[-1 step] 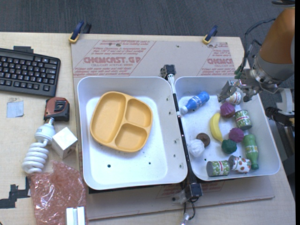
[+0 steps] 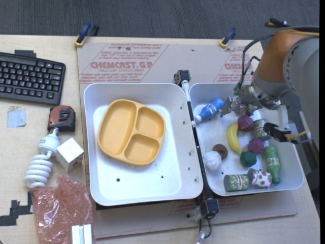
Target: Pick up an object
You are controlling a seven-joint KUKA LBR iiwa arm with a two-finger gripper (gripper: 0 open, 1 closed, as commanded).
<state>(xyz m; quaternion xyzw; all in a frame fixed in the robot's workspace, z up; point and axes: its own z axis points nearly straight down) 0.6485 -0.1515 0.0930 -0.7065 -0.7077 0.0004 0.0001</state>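
The fingers (image 2: 232,105) hang low over the far part of the right bin (image 2: 292,184), beyond the banana (image 2: 233,139) as the camera sees it. The wrist and cabling crowd them, so I cannot tell whether they stand open or closed, and nothing is visibly caught between them. The closest candidate is the blue and white bottle (image 2: 208,110), which lies beyond the banana and to its left, just beside the tip of the tool on the side away from the arm. Its long axis runs slantwise, with the blue end pointing up toward the tool and the white end toward the wall between the bins. A grasp would most likely need to close across that slant rather than along it. A purple ball (image 2: 245,122) sits just to the right of the banana's far end, close under the wrist and touching or nearly touching a small can (image 2: 260,127). That crowding makes it look the harder pick. On the banana's near side lie a brown ring (image 2: 220,150) and a white ball (image 2: 212,160), well apart from the tool. To the banana's left, the other bin (image 2: 96,177) holds a yellow divided plate (image 2: 132,131), and both bins rest on the table (image 2: 30,50).
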